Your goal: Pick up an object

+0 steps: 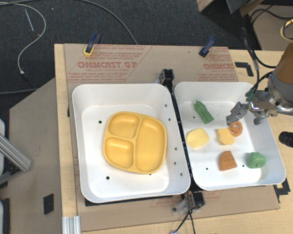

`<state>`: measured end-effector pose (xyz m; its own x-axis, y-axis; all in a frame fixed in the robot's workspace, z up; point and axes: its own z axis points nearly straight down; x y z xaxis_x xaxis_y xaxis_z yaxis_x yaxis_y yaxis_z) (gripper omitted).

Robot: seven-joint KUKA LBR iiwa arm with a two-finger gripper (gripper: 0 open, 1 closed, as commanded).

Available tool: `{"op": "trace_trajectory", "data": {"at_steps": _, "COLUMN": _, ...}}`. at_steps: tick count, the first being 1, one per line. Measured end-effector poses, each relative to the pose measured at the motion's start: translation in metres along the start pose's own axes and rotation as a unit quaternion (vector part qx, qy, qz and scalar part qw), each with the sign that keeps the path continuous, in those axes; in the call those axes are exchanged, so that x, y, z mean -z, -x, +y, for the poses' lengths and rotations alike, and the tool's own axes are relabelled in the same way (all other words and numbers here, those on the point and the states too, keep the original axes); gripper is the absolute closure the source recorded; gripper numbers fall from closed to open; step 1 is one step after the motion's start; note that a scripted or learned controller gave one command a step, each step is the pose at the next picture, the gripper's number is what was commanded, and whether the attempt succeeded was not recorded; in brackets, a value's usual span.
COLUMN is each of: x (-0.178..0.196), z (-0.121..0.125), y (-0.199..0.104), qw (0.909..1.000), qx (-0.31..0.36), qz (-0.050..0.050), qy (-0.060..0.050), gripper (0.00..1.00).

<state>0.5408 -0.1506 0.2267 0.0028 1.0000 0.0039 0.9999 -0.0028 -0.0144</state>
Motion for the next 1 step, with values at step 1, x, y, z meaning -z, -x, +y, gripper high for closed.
{"op": "trace_trajectory", "data": {"at_steps": 1, "x": 0.0065, "z": 0.0026, "y": -0.0004, "qw": 1.0000, "qx": 0.002, "qz": -0.001, "qy": 0.006, "gripper": 0.00}}
